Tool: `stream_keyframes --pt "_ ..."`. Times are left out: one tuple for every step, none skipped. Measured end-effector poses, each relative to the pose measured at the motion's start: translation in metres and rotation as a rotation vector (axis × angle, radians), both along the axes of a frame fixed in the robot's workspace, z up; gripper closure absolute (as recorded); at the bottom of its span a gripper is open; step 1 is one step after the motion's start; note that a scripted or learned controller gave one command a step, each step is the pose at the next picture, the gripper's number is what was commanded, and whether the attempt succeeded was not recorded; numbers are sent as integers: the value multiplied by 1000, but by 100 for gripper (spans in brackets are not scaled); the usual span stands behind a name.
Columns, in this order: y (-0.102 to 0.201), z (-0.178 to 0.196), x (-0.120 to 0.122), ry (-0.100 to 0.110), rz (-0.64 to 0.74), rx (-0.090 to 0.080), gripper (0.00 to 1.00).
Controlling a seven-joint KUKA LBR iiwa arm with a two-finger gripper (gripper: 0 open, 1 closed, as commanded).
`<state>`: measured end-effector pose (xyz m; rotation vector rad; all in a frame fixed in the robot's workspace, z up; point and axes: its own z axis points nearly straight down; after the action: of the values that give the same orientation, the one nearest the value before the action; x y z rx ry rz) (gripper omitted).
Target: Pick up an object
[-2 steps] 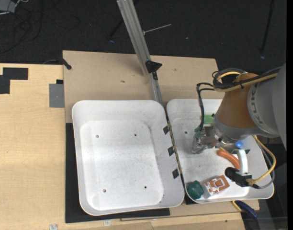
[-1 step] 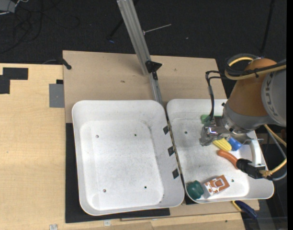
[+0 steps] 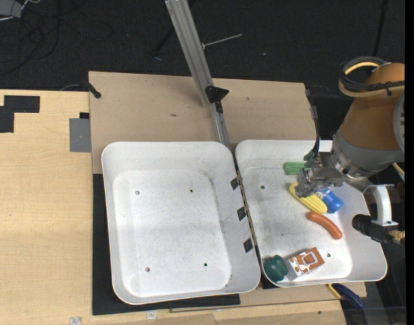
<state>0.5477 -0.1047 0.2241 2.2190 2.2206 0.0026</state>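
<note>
Grey KUKA arm with orange band [image 3: 373, 124] reaches into right shallow white plastic bin [image 3: 274, 161]. Left white bin [image 3: 170, 222] alongside.
Two-finger gripper [image 3: 312, 181] low over yellow ribbed corn-shaped toy [image 3: 312, 198]; grip state: cannot tell.
Corn toy: likely light, stiff, ridged; grasp across narrow middle.
Nearby: orange sausage-shaped piece [image 3: 327, 225], blue piece [image 3: 333, 202], green piece [image 3: 294, 168], dark green round item [image 3: 276, 268], orange-white packet [image 3: 306, 261]; print unreadable.

Two bins [image 3: 168, 290]; perhaps six objects [image 3: 325, 224].

Robot lab: bench bins [image 3: 126, 156], loose cables [image 3: 17, 2]
</note>
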Motion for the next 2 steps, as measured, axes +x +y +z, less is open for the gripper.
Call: stream_keyframes --pt "-1 53 1 -1 1 0 100" --pt "50 34 10 8 4 3 100"
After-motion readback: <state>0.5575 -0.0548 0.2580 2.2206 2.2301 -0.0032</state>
